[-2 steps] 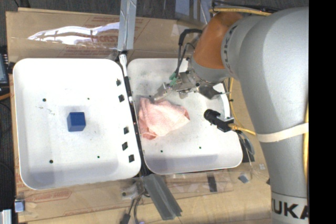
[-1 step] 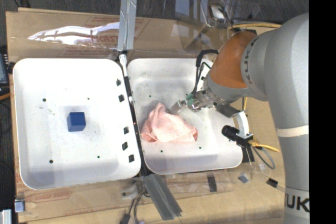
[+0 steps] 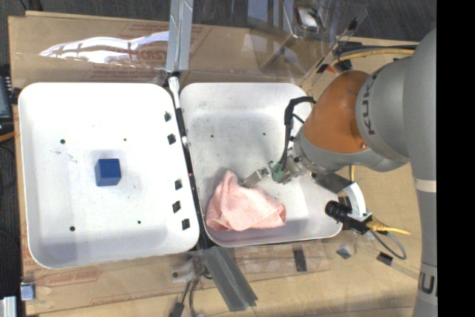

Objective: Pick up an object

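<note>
A crumpled pink cloth (image 3: 245,208) lies in the right bin (image 3: 223,108), against its near wall. My gripper (image 3: 261,175) is low in that bin, just over the cloth's upper right edge, and it may be touching the cloth. I cannot see anything held in it. A small blue cube (image 3: 108,171) sits alone in the left bin (image 3: 52,115), left of its middle, far from the gripper.
The grey arm with its orange band (image 3: 338,122) leans in over the right bin's right wall. A divider with black clips (image 3: 181,159) separates the two bins. Cables and a clear plastic sheet (image 3: 297,33) lie behind the right bin.
</note>
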